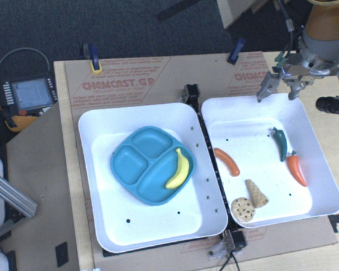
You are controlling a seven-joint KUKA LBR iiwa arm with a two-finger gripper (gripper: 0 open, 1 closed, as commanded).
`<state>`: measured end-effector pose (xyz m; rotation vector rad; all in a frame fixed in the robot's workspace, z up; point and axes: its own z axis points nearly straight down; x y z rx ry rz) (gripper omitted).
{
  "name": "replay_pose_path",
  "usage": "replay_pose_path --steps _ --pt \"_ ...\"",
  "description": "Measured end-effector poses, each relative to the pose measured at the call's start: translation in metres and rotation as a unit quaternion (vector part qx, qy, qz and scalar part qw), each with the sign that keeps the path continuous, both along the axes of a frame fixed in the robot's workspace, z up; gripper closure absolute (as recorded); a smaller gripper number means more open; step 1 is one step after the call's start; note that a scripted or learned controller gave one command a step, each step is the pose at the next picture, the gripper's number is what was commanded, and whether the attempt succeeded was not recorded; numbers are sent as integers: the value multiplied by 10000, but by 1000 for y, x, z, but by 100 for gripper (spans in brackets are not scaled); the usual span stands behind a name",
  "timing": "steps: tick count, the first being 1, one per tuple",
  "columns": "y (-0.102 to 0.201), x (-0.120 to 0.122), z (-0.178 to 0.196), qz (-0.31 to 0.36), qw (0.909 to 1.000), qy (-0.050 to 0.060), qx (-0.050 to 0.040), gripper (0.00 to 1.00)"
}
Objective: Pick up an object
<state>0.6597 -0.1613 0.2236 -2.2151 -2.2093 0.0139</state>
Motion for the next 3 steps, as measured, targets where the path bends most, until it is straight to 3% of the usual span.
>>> replay_pose_path --steps 1,3 --pt "0 3 9 15 10000 -73 -14 0" --pt "1 5 -77 20 10000 -69 -13 0"
